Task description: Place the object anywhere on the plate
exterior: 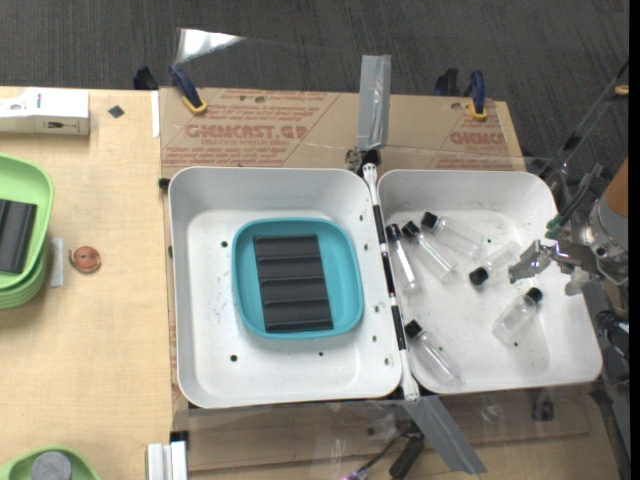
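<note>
Floor: dark grey carpet (300,18) behind and around the bench.
Bench: pale wood (90,368), with a cardboard sheet (300,128) clamped under the two bins.
Left bin: white (200,368), holding a teal plate (297,278) with a black ribbed insert (292,283) on it.
Right bin: white (560,358), touching the left bin along its edge.
Vials: several clear, black-capped vials (450,236) lie scattered in the right bin, none on the plate.
End effector: (545,260) over the right bin's right side, near a vial (518,313); I cannot tell whether its fingers are apart or together.
Writing: the cardboard reads roughly "CHEMCAST GP" in red; smaller print is unreadable.
Cut off: a green tray (22,233) at the left edge and a green shape (50,465) at the bottom left.
Hard to make out: a small round brownish item (86,259) on the bench and a white box (43,111) with illegible print.
</note>
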### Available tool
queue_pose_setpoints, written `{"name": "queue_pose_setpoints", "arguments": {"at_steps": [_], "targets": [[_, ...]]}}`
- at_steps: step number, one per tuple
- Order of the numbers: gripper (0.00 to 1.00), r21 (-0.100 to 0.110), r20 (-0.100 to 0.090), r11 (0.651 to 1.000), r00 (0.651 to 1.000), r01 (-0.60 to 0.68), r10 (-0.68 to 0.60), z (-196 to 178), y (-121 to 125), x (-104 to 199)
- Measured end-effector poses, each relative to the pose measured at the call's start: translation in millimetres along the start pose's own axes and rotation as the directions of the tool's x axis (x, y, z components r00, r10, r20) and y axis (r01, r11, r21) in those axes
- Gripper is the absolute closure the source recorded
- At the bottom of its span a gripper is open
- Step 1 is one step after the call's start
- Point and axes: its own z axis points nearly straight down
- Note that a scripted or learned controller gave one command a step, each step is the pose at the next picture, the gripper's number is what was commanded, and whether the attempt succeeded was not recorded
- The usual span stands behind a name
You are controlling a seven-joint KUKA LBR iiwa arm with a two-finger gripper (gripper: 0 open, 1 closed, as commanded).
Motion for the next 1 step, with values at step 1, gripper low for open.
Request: {"name": "queue_pose_setpoints", "arguments": {"at_steps": [1], "targets": [[0.00,-0.002,0.001,0.996,0.996,-0.092,0.092,-129.2,14.1,-2.8]]}}
